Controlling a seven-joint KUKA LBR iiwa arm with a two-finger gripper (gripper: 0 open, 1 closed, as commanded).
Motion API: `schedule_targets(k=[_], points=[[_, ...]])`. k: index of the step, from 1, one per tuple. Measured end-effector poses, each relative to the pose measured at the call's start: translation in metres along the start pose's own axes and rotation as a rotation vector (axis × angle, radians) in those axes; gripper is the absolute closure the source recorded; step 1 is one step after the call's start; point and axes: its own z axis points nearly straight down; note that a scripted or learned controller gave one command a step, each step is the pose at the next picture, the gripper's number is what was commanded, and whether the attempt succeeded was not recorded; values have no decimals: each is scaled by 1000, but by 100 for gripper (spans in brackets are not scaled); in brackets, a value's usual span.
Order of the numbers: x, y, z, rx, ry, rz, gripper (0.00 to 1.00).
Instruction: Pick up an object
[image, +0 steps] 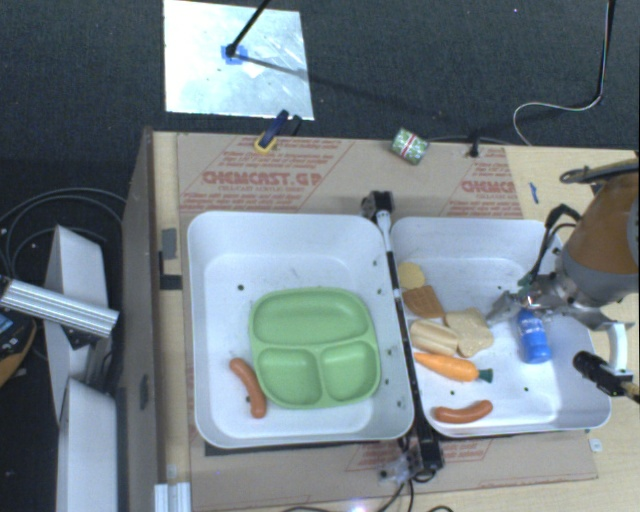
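The gripper (522, 300) is hovering in the right bin (470, 240), its opening unclear, just above the blue bottle (535, 337), beside bread (468, 331), carrot (447, 367) and sausage (462, 411).

Right bin (470, 236), back strip: I saw bare floor there.
Right bin, left half: bread pieces (445, 325), carrot (448, 367) and sausage (461, 411) crowded it.
Right side: blue bottle (535, 337) stood beside the gripper (512, 304).
Left bin (215, 290): green tray (315, 345) filled its middle.
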Motion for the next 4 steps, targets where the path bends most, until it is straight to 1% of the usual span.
schedule_targets(k=[2, 3, 4], points=[[0, -47, 0, 1, 1, 0, 0], [0, -46, -10, -2, 0, 0, 100], [78, -2, -42, -2, 1, -3, 100]])
